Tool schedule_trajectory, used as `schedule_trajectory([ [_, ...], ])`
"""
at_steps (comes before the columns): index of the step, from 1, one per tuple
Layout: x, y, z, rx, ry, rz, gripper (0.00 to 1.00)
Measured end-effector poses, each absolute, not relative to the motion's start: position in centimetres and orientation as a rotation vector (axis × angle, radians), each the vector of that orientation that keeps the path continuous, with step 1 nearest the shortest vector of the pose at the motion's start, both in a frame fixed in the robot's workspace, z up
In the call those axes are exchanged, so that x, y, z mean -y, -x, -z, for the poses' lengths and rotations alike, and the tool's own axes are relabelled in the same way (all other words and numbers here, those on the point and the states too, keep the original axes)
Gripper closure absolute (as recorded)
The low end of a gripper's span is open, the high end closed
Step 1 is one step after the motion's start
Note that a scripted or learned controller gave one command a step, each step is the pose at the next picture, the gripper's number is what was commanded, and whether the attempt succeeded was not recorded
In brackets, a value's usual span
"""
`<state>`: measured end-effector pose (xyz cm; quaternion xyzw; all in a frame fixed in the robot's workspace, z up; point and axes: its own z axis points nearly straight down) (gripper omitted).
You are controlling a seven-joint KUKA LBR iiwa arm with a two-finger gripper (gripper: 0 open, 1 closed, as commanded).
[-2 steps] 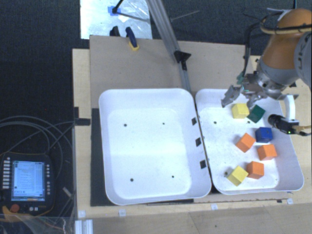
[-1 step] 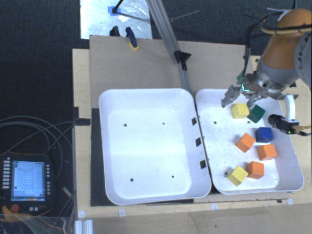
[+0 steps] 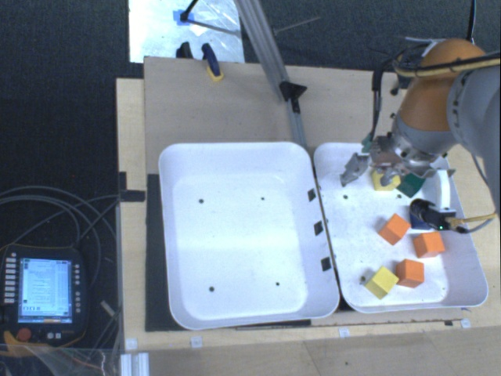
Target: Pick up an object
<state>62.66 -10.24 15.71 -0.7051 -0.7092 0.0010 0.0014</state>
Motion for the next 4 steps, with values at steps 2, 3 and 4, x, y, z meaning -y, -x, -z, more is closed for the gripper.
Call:
schedule_trajectory([
  [2, 10.3, -62.8, -12.0, 2.229, 2.218, 0.005, 1.00],
  [3, 9.9, -63.4, -16.5, 2.231, 2.219, 0.006, 1.00],
  [4, 10.3, -62.8, -21.4, 2.229, 2.222, 0.007, 1.00],
])
